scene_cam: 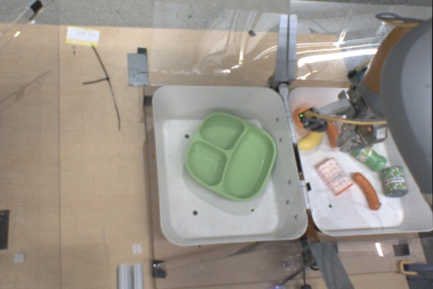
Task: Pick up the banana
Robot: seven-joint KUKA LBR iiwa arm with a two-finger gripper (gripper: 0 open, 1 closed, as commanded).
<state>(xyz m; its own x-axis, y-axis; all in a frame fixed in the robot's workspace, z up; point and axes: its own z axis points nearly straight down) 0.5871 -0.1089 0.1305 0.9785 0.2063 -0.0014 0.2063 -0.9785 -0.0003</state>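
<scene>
Your end effector (352, 132) hangs over the right bin (342, 213), open or closed you cannot tell, so ease it toward frame-left onto the banana (310, 141) beside that bin's left wall, straddling its narrow width.

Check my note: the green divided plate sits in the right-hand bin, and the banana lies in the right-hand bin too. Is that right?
No. The camera view shows the green divided plate in the left-hand bin, not the right-hand one. The banana does lie in the right-hand bin.
</scene>
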